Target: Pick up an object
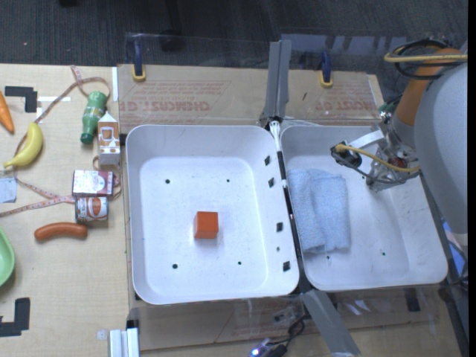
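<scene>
Two shallow white bins sit side by side. The left bin (149,274) holds an orange block (207,224) near its middle. In the right bin (401,266), a folded pale blue towel (320,208) lies along the left wall. The gripper (381,175) hovers just right of the towel's far end; whether it is open or grips anything cannot be told.
</scene>
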Available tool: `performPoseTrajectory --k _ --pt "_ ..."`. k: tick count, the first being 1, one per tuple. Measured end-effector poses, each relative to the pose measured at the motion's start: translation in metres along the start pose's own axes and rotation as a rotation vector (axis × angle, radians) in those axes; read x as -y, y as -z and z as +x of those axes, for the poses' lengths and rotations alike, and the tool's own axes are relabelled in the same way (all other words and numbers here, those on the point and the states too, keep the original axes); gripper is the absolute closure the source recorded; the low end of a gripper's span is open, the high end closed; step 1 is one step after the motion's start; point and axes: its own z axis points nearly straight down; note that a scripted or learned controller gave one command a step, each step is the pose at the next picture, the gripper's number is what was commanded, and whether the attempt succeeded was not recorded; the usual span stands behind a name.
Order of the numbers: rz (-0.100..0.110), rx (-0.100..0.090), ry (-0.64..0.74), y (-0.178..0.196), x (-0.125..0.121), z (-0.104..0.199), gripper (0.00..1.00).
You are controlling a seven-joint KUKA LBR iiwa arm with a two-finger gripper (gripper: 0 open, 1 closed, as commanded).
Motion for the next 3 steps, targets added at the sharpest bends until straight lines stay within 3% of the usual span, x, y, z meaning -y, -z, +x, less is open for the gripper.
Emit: performPoseTrajectory --k 1,2,3 --pt "0.000 0.001 0.030 0.150 -0.005 -0.025 1.00" --pt "0.000 0.000 -0.009 0.000 0.030 0.029 1.00" --pt "0.000 0.001 0.008 0.138 0.025 -0.017 1.00"
